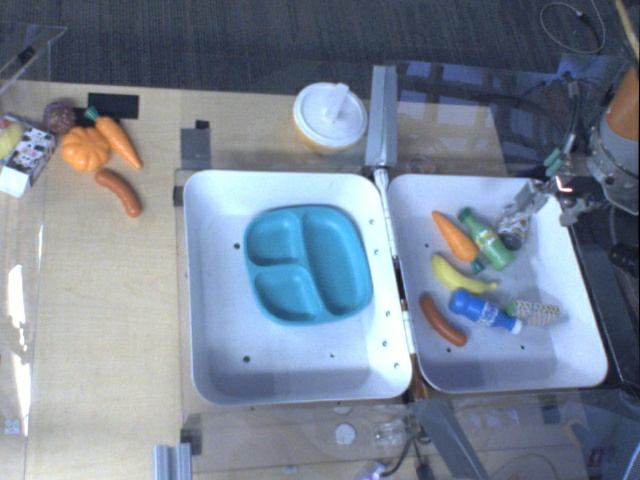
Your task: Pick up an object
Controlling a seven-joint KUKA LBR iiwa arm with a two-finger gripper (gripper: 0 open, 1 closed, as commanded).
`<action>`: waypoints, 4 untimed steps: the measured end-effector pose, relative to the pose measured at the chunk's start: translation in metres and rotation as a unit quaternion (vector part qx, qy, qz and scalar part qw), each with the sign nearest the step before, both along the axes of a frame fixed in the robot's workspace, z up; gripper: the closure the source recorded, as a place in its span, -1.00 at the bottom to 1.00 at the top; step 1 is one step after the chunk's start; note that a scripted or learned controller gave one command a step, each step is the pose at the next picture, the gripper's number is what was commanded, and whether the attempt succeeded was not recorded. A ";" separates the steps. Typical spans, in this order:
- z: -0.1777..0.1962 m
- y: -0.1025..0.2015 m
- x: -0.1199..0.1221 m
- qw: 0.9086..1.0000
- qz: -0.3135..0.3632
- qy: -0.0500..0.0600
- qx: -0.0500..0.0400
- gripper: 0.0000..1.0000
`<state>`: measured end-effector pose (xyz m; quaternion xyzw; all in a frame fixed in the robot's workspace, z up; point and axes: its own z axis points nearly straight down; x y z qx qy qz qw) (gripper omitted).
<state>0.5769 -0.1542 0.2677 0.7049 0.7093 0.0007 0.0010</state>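
Camera view, bench (pixel 110 298) seen from above at a slant.

Left bin (pixel 215 268): holds a blue divided plate (pixel 305 264), flat, roughly centred, three compartments bare. Likely set there as a drop-off place rather than a target.

Right bin (pixel 570 358): holds the loose pick candidates, clustered toward the middle and the far half.
- Toy carrot (pixel 453 234), lying at a slant, tip toward the far left corner.
- Green bottle (pixel 486 238), on its side, just beside the carrot; far end close under the gripper.
- Toy banana (pixel 460 275), lying flat, between the carrot and the blue bottle.
- Blue bottle (pixel 482 311), on its side, touching or nearly touching the banana.
- Toy sausage (pixel 442 320), near the bin's left wall, just apart from the blue bottle.
- Small patterned block (pixel 538 314), just past the blue bottle's cap end.
All lying loose on the bin floor, none lifted.

Gripper (pixel 517 223): reaching in from the right, tilted down over the far part of the right bin, tip just beside the green bottle. Placement suggests the green bottle as the intended pick. Fingers: open or closed, cannot tell; nothing seen held.

Outside the bins: white lidded cup (pixel 330 115) beyond the bins' far edge; toy pumpkin (pixel 84 148), second carrot (pixel 120 140) and second sausage (pixel 119 191) at far left, well apart from the arm's reach, presumably spares.
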 end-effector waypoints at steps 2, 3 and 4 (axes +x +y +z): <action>-0.180 0.003 0.041 0.990 0.143 -0.004 -0.001 -1.00; -0.168 0.004 0.043 0.990 0.144 -0.006 -0.002 1.00; -0.080 0.063 0.036 0.999 0.034 -0.001 0.000 1.00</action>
